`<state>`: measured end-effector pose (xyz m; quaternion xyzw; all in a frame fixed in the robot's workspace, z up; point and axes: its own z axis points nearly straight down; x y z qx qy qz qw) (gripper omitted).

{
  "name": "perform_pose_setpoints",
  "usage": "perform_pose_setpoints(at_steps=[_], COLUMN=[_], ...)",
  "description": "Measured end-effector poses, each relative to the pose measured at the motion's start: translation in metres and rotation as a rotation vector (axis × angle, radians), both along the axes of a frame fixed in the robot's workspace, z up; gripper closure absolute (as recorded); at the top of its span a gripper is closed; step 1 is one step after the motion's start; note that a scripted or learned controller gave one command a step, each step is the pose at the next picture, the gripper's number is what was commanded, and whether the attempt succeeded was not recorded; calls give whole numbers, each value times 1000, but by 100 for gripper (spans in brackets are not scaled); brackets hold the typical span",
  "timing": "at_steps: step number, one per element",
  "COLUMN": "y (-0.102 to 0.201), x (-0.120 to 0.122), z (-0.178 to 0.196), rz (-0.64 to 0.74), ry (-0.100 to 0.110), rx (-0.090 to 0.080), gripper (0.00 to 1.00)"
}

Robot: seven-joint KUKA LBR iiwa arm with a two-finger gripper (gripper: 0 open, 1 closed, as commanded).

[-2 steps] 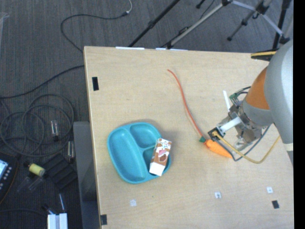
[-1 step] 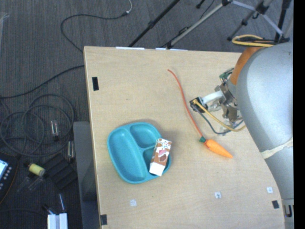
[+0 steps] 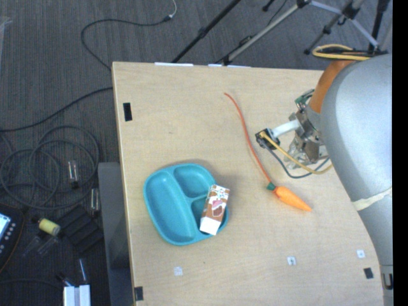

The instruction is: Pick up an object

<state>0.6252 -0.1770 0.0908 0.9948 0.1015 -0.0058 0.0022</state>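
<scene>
- From my station I take the toy carrot [image 3: 293, 199] as the likeliest pick: a short orange cone with a small green tip at its upper-left end.
- It lies flat on the bench, pointing toward the lower right of the camera view. It is just below the gripper [image 3: 307, 144] in the picture, and I see nothing gripping it.
- A thin red-orange strand [image 3: 244, 132] runs from the green tip and curves up across the bench.
- The other loose item is a small carton [image 3: 215, 210], white with brown print. It lies on the right side of a blue plate [image 3: 153, 199] with its lower end at the rim.
- The plate is divided into compartments and sits well to the left of the carrot.
- I cannot tell whether the gripper is open or closed; the wrist hardware and the arm [image 3: 363, 126] hide it.
- The arm is grey, with an orange band [image 3: 330, 80] at its upper edge.
- The bench [image 3: 178, 107] is pale tan wood with a few small black marks near its edges.
- Around it is dark grey carpet [image 3: 51, 56], with coiled black cables [image 3: 48, 164] at the left and stand legs [image 3: 306, 2] along the top.
</scene>
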Motion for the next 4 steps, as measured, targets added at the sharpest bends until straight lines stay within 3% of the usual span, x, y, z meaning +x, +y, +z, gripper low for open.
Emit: perform_pose_setpoints(at_steps=[1,2,3,4], y=[21,21,-24,17], x=[15,15,-31,-29], z=[127,127,268,256], rz=[77,77,-4,217], ry=[-7,-7,-8,-5], rx=[4,3,3,6], gripper=[100,0,0,0])
